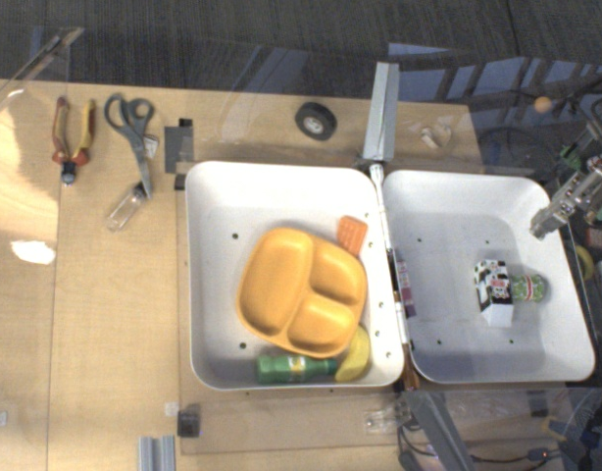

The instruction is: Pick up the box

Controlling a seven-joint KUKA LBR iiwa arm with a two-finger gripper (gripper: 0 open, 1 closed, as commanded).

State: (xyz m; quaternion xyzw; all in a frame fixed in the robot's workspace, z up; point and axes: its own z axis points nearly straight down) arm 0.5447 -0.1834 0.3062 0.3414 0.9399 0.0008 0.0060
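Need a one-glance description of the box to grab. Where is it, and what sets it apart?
Look in the right-hand shallow white bin, towards its right side. The small white carton box with black and red print lies there, touching a green object on its right. It is the only white, boxy item in that bin.

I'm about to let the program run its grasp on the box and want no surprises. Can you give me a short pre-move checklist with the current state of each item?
1. Box located, in the right bin, toward its right side: ok.
2. Box free of neighbours: not ok, a green item lies against its right side.
3. Gripper above the right bin: ok, near the bin's upper right rim, up and to the right of the box.
4. Gripper holding nothing: cannot tell, its tip is too small and blurred.
5. Path from gripper to box free of other things: ok, bare bin floor between them.
6. Left bin items, such as the yellow tray, away from the box: ok.
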